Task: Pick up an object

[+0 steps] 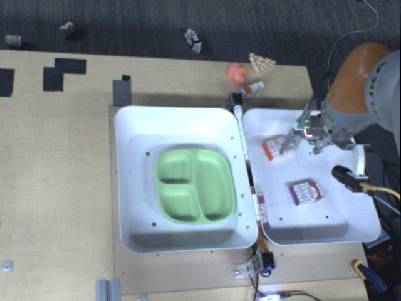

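In the right bin (332, 227) lie two small packets. An orange-and-white packet (274, 148) rests near the bin's upper left, and a dark red packet (306, 192) lies nearer the middle. My gripper (296, 138) comes in from the right and hangs just to the right of the orange packet, at its edge. Whether it touches the packet I cannot tell. The grey arm with its orange band (357, 83) rises behind it.
The left bin (131, 168) holds a green divided plate (193, 185). On the bench behind the bins sit a pink ball (237, 73), a triangular wedge (261, 62) and a small tube (252, 90). Cables run along the right edge.
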Available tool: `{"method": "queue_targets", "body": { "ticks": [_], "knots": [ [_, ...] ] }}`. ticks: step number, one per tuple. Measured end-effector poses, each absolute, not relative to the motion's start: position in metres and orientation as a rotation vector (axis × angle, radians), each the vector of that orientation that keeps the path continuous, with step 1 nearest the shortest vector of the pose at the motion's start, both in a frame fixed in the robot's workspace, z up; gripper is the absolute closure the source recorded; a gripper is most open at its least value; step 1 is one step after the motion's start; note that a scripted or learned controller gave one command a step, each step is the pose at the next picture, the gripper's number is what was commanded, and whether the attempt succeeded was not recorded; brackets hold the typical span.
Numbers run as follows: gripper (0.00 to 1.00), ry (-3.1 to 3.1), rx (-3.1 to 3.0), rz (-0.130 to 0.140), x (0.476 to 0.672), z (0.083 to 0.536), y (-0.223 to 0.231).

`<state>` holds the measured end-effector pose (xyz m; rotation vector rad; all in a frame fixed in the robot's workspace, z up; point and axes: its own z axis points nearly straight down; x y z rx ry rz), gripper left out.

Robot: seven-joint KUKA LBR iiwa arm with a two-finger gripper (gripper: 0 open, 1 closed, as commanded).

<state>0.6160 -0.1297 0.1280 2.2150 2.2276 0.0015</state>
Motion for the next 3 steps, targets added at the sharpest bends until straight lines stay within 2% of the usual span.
{"method": "queue_targets", "body": {
  "ticks": [1,2,3],
  "knots": [
    [0.00,2.222,2.213,0.006,0.590,0.086,-0.095],
    [1.00,2.219,2.209,0.013,0.592,0.099,-0.095],
    [0.00,2.220,2.209,0.013,0.592,0.098,-0.095]
  ]
}}
